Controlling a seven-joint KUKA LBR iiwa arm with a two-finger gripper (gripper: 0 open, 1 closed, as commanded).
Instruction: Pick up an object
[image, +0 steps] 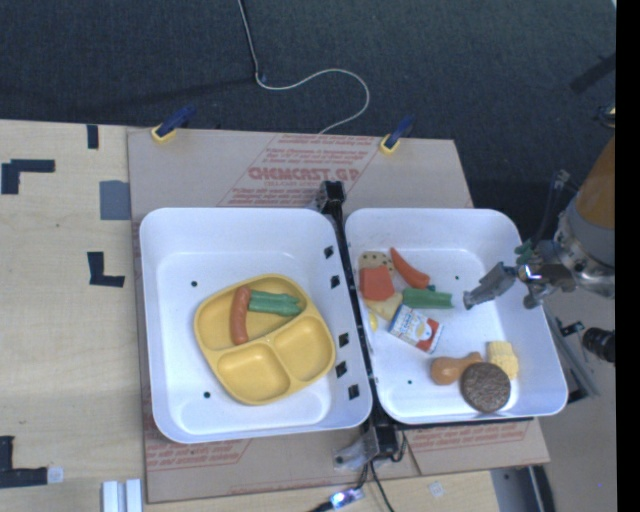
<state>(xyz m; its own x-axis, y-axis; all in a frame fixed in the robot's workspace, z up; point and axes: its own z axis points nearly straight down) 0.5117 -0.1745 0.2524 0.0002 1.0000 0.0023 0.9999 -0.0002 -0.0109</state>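
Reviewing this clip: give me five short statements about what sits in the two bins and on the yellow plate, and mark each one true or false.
1. The yellow plate lies in the left bin. True.
2. The sausage and green bean share one compartment of the plate. True.
3. The brown patty sits on the yellow plate. False: it lies in the right bin, near its front corner.
4. The gripper is over the left bin. False: it is over the right bin.
5. A small carton lies in the right bin among other toy food. True.
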